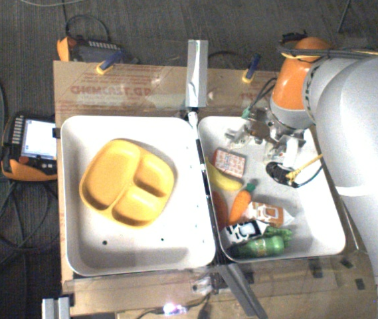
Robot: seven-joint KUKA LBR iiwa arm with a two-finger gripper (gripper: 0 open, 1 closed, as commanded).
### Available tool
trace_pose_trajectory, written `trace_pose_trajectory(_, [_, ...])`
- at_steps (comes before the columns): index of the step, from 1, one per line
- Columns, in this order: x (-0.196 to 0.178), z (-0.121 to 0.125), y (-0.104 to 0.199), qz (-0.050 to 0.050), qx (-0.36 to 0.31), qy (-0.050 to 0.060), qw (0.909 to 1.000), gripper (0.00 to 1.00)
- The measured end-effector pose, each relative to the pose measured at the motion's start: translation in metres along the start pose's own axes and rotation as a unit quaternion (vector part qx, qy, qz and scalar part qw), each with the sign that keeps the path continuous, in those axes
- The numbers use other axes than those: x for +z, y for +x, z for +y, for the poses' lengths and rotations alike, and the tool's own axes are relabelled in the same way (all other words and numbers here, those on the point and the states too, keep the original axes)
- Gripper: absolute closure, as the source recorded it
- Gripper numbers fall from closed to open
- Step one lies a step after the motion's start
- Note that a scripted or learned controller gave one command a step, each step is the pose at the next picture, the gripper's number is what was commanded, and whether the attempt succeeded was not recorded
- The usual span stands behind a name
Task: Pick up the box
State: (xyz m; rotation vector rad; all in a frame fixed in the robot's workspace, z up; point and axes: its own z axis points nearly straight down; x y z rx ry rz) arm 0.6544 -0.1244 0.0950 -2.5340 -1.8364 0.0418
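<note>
A small flat box (230,161) with a reddish-brown printed top lies in the right bin (321,238), near its left wall, partly on a banana (225,180). My gripper (266,136) hangs over the bin's far end, up and to the right of the box and apart from it, with nothing visibly in it. A second small orange-and-white carton (267,213) lies nearer the front, beside a carrot (240,205).
A green bottle (263,246) and a black-and-white item (244,231) lie at the right bin's front. A black and yellow cable (293,173) dangles below the wrist. The left bin (76,244) holds a yellow divided tray (127,181).
</note>
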Motion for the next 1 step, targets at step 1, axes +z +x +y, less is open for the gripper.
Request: trace_pose_trajectory(1, [0.0062, -0.0199, -0.0384, 0.008, 0.019, -0.017, 0.9996, 0.00])
